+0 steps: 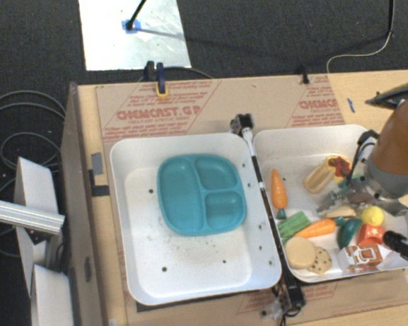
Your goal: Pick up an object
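The right bin (298, 142) holds several toy foods. A small carrot (278, 189) lies by its left wall and a hot dog bun (321, 175) sits near the middle. A green vegetable (293, 223) and a second carrot (317, 228) lie lower down, above two cookies (308, 254). A yellow lemon (371, 215), a dark green pepper (348, 232), a red fruit (371, 235) and a small carton (361, 256) crowd the front right corner. My gripper (342, 198) is low in this bin, between the bun and the lemon, just above the second carrot. The arm's orange band (400, 134) rises behind it.
The left bin (146, 270) holds a teal divided plate (201, 194). A black divider (262, 189) runs between the bins. A black part (403, 245) of the arm hangs over the right bin's front right corner. Cables lie on the floor at left.
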